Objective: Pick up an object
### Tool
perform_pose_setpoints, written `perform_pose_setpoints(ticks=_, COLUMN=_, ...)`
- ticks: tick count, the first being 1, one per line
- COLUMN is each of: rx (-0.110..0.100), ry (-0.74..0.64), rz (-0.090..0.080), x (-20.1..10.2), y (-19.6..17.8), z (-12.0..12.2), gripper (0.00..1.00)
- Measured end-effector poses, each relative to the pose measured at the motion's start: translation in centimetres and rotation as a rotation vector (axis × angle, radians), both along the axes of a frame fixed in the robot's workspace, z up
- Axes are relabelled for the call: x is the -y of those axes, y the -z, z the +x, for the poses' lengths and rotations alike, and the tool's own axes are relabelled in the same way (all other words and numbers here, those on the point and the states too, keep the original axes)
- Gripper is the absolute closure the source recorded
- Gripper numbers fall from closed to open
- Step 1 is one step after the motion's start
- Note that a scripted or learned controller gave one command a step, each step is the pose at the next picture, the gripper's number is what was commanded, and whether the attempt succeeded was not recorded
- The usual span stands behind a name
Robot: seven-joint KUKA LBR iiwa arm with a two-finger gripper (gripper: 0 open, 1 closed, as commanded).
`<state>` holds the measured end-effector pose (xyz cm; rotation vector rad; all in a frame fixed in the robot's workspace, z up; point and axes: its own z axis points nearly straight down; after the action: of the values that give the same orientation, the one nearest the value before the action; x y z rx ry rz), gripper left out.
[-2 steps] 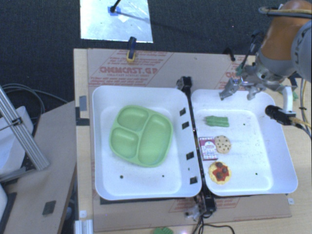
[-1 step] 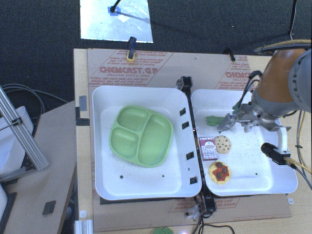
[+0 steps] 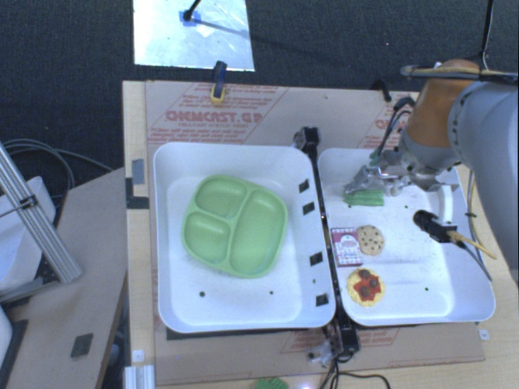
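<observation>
My gripper (image 3: 362, 186) hangs low over the far left part of the right bin (image 3: 462, 298). A small flat green object (image 3: 369, 198) lies right under it, partly covered by it, and I cannot tell whether they touch. Nearer the front of the same bin lie a round chocolate-chip cookie (image 3: 371, 239), a pink and white card (image 3: 347, 247) and a small toy pizza (image 3: 366, 287) with red toppings.
The left bin (image 3: 186, 298) holds a light green divided plate (image 3: 235, 225). A black divider with clips (image 3: 318, 217) separates the two bins. The grey arm with its orange band (image 3: 438, 104) reaches in from the right over the right bin's far corner.
</observation>
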<state>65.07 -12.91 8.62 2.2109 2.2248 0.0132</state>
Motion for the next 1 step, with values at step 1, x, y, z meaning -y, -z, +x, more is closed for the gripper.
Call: perform_pose_setpoints(ticks=1, rx=0.012, ry=-0.001, rz=-0.004, x=0.09, y=-1.80, z=0.18, gripper=1.00)
